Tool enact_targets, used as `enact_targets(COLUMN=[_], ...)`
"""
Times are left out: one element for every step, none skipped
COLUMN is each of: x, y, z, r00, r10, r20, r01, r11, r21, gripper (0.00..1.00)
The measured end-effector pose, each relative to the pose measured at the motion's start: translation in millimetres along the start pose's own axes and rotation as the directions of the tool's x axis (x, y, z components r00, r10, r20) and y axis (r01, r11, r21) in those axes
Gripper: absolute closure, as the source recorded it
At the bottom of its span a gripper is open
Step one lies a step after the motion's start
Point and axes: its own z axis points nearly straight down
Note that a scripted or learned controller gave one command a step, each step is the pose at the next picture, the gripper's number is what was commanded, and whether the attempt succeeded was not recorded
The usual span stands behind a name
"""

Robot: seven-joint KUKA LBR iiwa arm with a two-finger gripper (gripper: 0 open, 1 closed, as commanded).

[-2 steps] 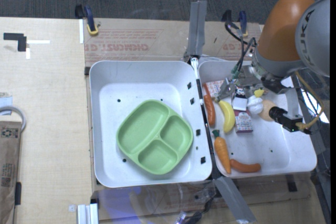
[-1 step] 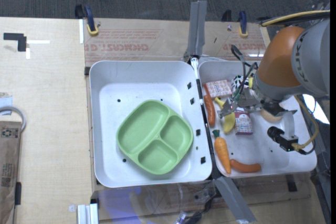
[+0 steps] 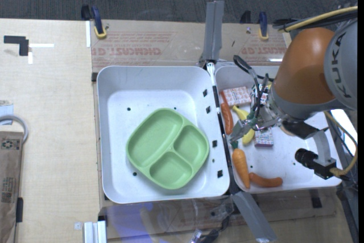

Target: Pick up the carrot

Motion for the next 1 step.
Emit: enact_targets(x=[31.4], y=[-16.7], z=[0.0], r00=[0.979], r10=[-0.202], r20=[-0.001], r01=[0.202], r11=[0.979], r21=[0.001], gripper=[0.0])
